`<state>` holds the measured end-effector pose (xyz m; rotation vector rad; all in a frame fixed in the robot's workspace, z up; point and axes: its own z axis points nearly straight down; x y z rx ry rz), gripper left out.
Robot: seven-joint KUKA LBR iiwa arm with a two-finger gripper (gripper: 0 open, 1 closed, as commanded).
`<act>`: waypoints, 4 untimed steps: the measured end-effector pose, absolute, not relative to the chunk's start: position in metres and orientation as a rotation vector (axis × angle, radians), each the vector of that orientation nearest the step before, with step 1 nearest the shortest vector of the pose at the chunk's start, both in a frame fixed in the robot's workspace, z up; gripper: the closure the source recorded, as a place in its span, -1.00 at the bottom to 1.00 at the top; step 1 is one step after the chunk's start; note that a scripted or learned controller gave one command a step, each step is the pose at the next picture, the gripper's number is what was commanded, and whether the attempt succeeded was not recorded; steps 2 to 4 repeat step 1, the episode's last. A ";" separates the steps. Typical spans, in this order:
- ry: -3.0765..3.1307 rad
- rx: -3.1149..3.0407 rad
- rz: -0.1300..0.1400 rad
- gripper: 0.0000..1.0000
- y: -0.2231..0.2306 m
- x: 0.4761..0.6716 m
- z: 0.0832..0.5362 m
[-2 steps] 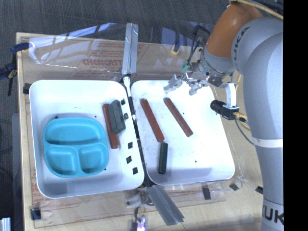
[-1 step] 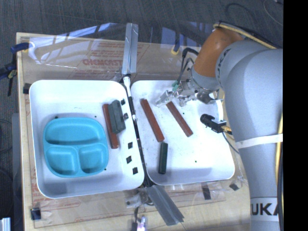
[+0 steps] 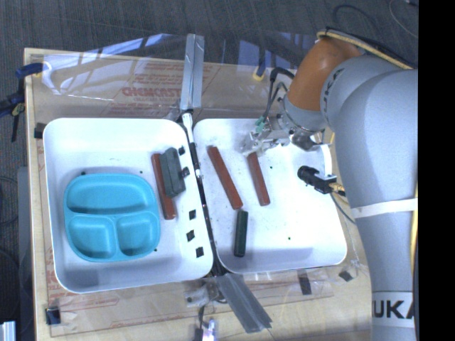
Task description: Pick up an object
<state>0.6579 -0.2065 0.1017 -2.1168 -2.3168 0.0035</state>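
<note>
- While the arm (image 3: 370, 141) reaches in, the gripper (image 3: 261, 139) hangs over the right bin (image 3: 323, 251), at the top end of a brown stick (image 3: 259, 179); I cannot tell its state.
- Another brown stick (image 3: 225, 177) and a dark bar (image 3: 241, 233) lie nearby.
- Left bin (image 3: 53, 190): blue tray (image 3: 110, 215).

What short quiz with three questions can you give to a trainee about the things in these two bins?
1. True or false: the blue plastic divided tray lies in the left white bin.
2. How many long reddish-brown sticks lie in the right white bin?
3. What lies nearest the gripper: (a) the dark green stick, (b) a reddish-brown stick, (c) the grey block?

Key: 1 true; 2 two; 3 b.
</note>
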 end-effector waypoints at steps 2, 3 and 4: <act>-2.395 -2.035 0.000 1.00 -0.182 0.617 0.233; -2.395 -2.035 0.000 1.00 -0.182 0.617 0.233; -2.395 -2.035 0.000 1.00 -0.182 0.617 0.233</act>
